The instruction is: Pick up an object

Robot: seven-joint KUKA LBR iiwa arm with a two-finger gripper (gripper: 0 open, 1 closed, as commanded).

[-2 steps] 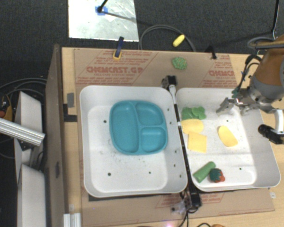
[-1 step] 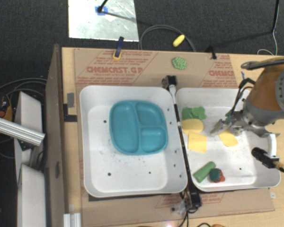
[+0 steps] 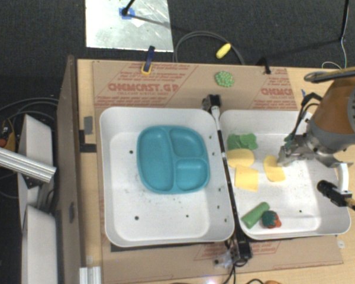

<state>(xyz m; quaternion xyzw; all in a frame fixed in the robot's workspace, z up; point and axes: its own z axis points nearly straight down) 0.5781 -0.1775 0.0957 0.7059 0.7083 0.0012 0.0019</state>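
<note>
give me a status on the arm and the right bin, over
Tool low in right white bin, beside a flat yellow piece. Nothing seen held. Two more yellow pieces lie close left.

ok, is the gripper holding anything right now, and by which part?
Cannot tell. The gripper sits at the upper edge of a flat yellow piece in the right white bin; no grasp is visible.
</note>
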